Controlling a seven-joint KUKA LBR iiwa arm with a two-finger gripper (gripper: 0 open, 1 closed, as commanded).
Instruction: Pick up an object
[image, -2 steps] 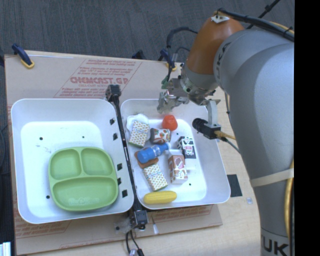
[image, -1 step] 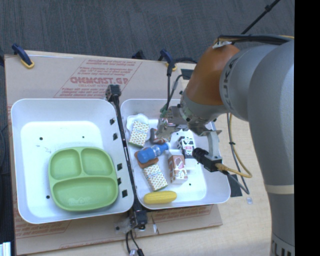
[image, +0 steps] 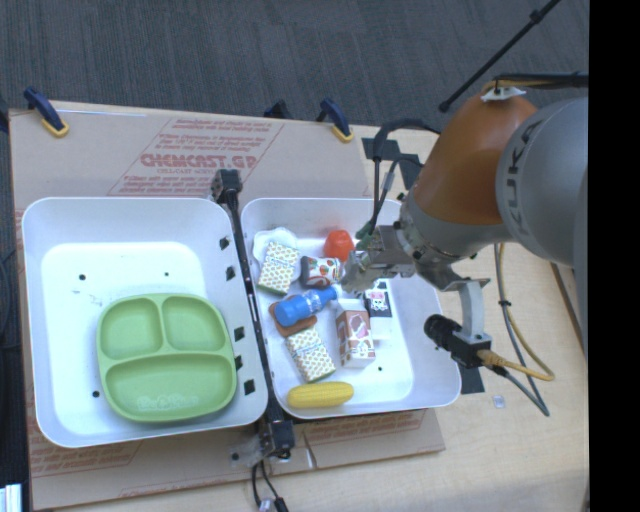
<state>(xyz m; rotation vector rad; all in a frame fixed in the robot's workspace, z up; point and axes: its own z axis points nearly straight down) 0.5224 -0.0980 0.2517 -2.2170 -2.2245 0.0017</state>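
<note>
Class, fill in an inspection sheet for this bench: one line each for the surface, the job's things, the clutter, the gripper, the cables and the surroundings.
Surface: two white bins side by side, left bin and right bin, on printed cardboard.
Job's things: in the right bin, a yellow corn cob, blue bottle, red ball, two patterned blocks and small cartons.
Clutter: a green divided plate in the left bin.
Gripper: gripper low over the right bin's middle; finger state cannot be told.
Cables: black and yellow cables right of the bins.
Surroundings: blue-and-yellow clamps on the cardboard's far edge; grey carpet beyond.
</note>
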